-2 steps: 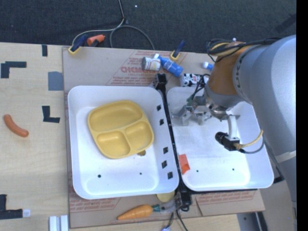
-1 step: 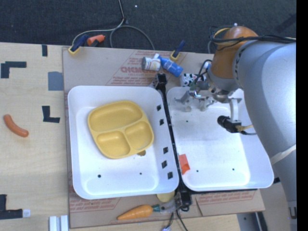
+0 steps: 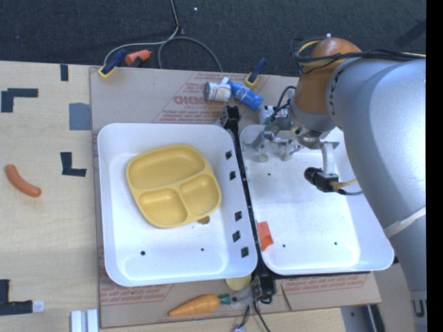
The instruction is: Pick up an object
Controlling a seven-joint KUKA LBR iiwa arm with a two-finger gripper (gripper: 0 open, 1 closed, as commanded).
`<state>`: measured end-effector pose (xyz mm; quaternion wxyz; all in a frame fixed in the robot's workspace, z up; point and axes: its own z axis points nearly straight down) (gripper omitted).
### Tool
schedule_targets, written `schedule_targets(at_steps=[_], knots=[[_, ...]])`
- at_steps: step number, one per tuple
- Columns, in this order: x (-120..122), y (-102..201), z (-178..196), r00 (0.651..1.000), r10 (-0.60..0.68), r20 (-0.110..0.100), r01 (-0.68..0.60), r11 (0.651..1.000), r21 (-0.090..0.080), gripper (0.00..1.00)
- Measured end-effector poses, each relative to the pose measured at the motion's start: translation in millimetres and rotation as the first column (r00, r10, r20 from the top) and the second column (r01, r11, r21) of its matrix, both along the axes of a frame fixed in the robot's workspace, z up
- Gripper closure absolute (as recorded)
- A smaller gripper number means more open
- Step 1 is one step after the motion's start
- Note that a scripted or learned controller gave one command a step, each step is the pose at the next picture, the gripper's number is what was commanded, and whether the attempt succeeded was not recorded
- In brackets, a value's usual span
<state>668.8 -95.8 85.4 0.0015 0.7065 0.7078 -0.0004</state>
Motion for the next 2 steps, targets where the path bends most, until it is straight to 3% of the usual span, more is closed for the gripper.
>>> schedule_targets(at_steps=[1, 2], knots=[[0, 0, 10, 1.0, 0.0, -0.001, 0.0, 1.0, 0.0, 1.0], [-69, 76, 105, 1.0, 0.006, 0.002, -0.006, 1.0, 0.006, 1.0]])
